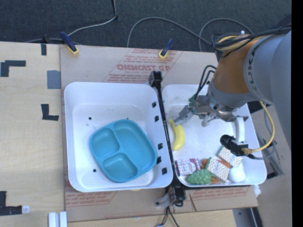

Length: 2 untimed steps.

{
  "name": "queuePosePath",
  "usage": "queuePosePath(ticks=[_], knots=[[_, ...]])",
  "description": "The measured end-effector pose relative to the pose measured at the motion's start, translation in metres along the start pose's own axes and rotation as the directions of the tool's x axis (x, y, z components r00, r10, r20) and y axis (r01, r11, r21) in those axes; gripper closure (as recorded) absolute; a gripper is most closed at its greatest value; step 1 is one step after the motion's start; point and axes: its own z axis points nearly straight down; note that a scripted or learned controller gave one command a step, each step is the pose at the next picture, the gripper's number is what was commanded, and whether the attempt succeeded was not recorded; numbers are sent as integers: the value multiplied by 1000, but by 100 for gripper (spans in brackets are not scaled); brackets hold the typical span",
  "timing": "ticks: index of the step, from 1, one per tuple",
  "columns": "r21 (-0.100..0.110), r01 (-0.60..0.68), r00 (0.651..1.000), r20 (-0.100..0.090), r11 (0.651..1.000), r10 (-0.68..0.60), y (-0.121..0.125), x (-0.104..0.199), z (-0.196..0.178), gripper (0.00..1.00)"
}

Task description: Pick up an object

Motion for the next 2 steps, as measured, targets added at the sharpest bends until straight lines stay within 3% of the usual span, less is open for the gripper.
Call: queuePosePath(ticks=[1, 2], knots=[[0, 0, 1000, 0, 1000, 0, 0, 0, 0, 0], [0, 0, 1000, 0, 1000, 0, 3, 20, 0, 0]])
